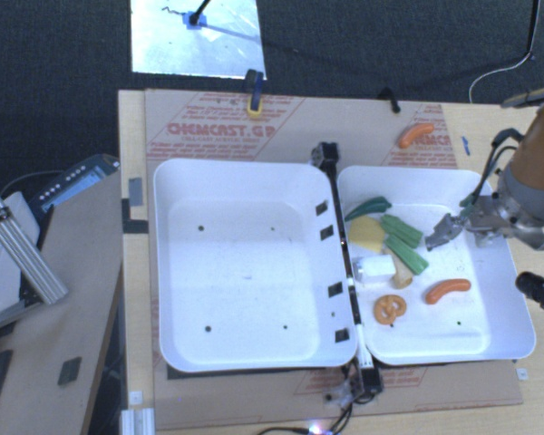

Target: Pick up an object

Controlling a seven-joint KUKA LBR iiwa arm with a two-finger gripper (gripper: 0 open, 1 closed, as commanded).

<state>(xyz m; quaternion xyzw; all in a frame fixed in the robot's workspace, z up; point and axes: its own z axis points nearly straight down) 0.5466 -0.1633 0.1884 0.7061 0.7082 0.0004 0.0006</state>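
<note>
Gripper [442, 232] hangs at three o'clock over our right bin [499, 333], fingers slightly parted and holding nothing, likely poised to descend; the nearest target, a green bar [404, 244], lies just beside it.

From my screen, the left bin [245, 270] offers open floor right across. In the right bin [499, 333], the toys crowd the left half: green pieces [403, 240], yellow block [366, 234], white block [375, 267], pretzel [390, 309], sausage [448, 290]. I see free floor along the near right corner. The divider clips [334, 261] stand between bins.
</note>
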